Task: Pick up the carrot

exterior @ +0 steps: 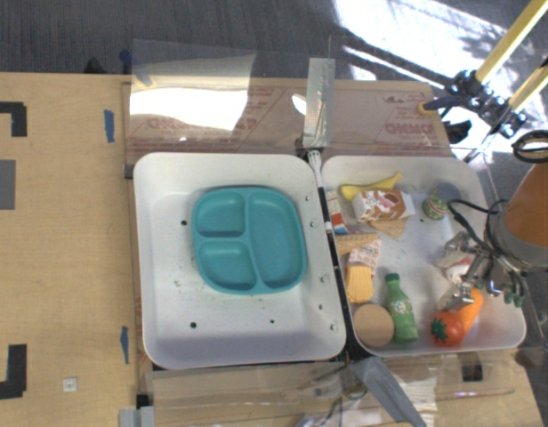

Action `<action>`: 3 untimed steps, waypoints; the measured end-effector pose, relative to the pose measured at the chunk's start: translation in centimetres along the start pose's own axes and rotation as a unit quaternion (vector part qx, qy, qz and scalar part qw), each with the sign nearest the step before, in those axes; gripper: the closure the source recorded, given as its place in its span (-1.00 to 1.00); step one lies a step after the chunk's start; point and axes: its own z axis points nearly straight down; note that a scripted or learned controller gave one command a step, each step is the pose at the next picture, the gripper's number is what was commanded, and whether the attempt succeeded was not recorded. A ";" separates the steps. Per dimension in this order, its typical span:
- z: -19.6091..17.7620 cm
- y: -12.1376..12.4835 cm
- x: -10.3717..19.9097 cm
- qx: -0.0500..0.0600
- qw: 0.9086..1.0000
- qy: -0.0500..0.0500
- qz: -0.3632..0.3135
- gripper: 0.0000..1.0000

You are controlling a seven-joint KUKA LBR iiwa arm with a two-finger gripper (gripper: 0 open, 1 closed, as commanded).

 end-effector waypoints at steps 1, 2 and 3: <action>0.4 3.4 2.5 -0.001 1.000 0.016 0.022 -1.00; -0.8 3.5 2.1 -0.001 1.000 0.011 0.022 1.00; -9.5 13.9 5.1 -0.004 0.995 0.019 -0.094 1.00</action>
